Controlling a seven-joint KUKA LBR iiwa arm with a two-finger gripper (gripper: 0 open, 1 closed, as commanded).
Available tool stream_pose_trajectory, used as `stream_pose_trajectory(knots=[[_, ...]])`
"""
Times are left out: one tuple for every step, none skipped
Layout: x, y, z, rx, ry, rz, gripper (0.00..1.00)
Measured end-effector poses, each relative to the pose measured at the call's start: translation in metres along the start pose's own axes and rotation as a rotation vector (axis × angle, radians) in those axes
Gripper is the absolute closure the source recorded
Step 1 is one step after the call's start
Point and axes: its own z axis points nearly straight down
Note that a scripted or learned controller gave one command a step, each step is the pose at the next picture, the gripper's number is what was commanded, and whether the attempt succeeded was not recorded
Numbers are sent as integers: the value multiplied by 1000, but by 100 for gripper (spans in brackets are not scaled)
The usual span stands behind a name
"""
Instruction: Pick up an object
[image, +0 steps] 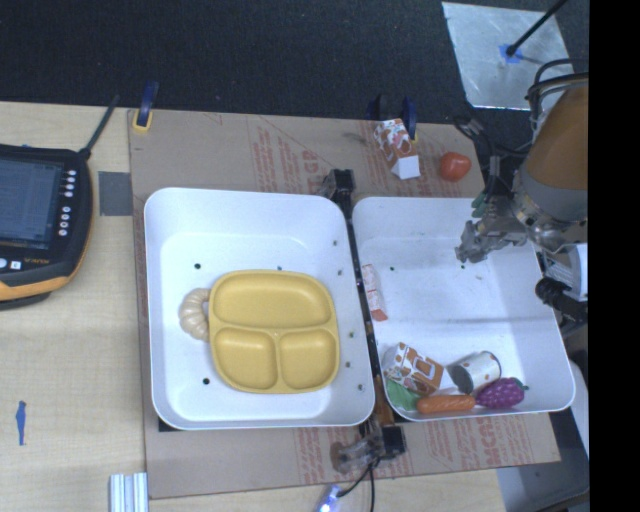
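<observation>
Here the claw (478, 245) hangs over the upper right part of the right bin (440, 290), and whether it is open or closed cannot be told; nothing shows in its grip. Toward seven o'clock from it, along the bin's lower edge, lie a small carton (413, 369), a metal can (476, 370), a carrot (446, 404) and purple grapes (501, 393). At nine o'clock, the left bin (170, 300) holds a yellow divided tray (272, 330).
</observation>
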Motion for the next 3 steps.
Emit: stream_pose_trajectory(knots=[[-1,0,-10,1,0,-1,100],[-2,0,-21,3,0,-2,100],[-3,0,-31,3,-1,-3,100]])
